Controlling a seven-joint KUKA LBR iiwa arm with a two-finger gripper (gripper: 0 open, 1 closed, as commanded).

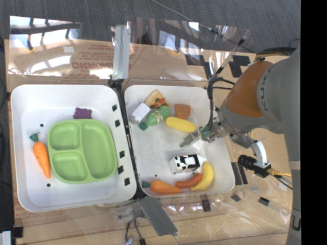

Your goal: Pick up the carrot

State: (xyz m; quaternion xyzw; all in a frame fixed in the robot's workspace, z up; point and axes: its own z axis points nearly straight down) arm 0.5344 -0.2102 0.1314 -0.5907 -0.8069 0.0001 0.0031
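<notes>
While the arm leans in over the right bin (134,152) | hand (190,139) hangs just above the toy cow (185,163), fingers apart, holding nothing | carrot (41,157) lies in the left bin, well apart from the cow, beside the green plate (82,151)

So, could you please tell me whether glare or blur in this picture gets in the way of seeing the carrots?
Camera view: bright window reflections streak the clear sheet behind the bins, not the bins themselves; the carrot in the left bin is evenly lit and sharp, as is the second carrot in the right bin; the gripper looks slightly soft, casting little shadow.
</notes>
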